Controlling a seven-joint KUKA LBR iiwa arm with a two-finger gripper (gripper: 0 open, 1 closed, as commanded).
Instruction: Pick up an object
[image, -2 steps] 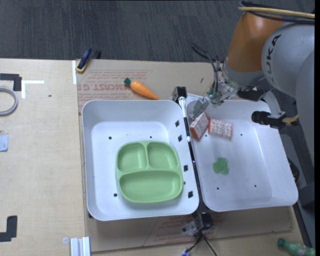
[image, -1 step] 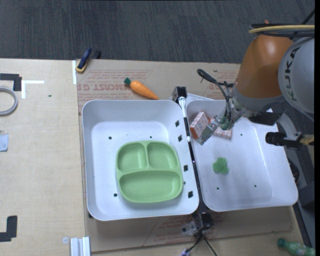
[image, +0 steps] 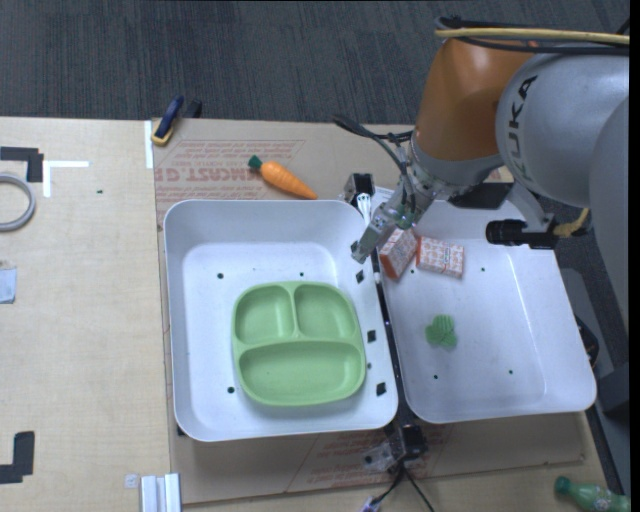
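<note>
The claw (image: 378, 232) hangs at the 11 o'clock corner of the right bin (image: 520, 380), just beside the red-and-white box (image: 425, 256), and I cannot tell its state, so it may strike the bin wall and miss.

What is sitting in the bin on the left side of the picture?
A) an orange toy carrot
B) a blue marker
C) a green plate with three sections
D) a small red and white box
C: the green divided plate lies in the left bin; the carrot rests outside on the bench, and the red and white box is in the right bin.
</note>
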